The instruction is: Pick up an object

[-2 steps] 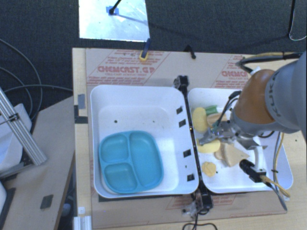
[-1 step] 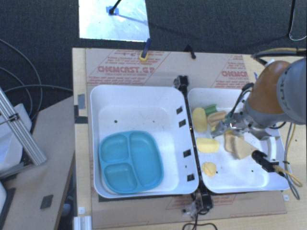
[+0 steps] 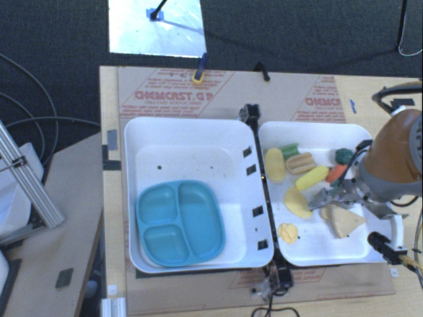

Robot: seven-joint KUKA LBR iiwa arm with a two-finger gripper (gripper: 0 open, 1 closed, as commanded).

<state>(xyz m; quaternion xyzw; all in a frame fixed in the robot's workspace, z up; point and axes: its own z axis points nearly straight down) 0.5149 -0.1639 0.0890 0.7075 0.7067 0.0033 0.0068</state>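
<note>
Arm (image 3: 396, 160) cut off at right edge, hand (image 3: 328, 199) blurred.

Probably a robotics lab; cardboard-topped bench (image 3: 218, 88), loose cables (image 3: 39, 121), carpet (image 3: 53, 25).

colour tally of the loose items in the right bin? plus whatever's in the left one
Right bin:
Yellow: 4, at
Green: 2, at
Tan: 2, at
Orange: 1, at
Left bin:
Blue divided plate: 1
Total: 10
The gripper may hide more.
</note>
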